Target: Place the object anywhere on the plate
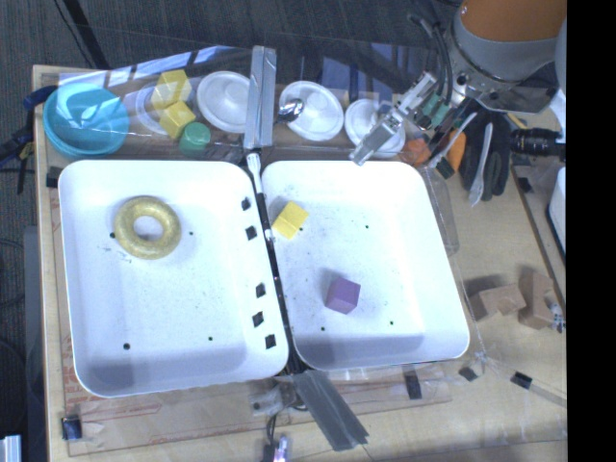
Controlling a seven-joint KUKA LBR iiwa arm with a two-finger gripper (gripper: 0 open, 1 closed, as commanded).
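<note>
Holding, left bin: the left bin (96, 354) has a gold ring (147, 226) lying flat near its upper-left corner.
Right bin: the right bin (423, 335) holds a yellow block (290, 219) near its upper-left corner, close to the divider, and a purple cube (342, 295) toward the lower middle; the two are well apart.
Plate: white plates (227, 100) sit on the bench behind the bins, outside both; which one the task means I cannot tell.
Back row: a blue bowl (85, 120), yellow pieces (174, 104) and a green cap (196, 138) lie behind the left bin.
Bench: a pale wooden top (520, 412) with small wooden blocks (510, 299) at the right.
Arm: it reaches in from the upper right, orange band (510, 3) at the top edge.
Gripper: the gripper (371, 147) is above the right bin's back rim, tilted; nothing shows between its fingers, and whether they are spread or closed I cannot tell.
</note>
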